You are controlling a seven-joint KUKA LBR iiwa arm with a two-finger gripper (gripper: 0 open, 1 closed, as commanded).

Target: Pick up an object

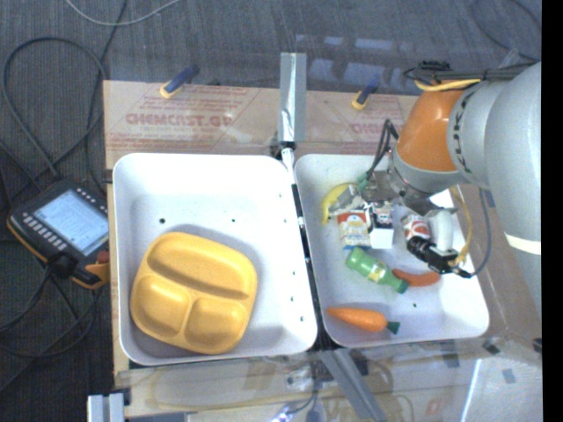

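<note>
The gripper is lowered into the right bin, just above a small carton packed beside a banana, a green bottle and other small items. How it is set, and whether anything is held, cannot be told. A clean grasp is best sought on one item alone. The carrot lies apart near the front wall. A yellow tray sits in the left bin.

Two white bins sit side by side. At nine o'clock, one yellow tray. At three o'clock: one carrot, one green bottle, one banana.
</note>
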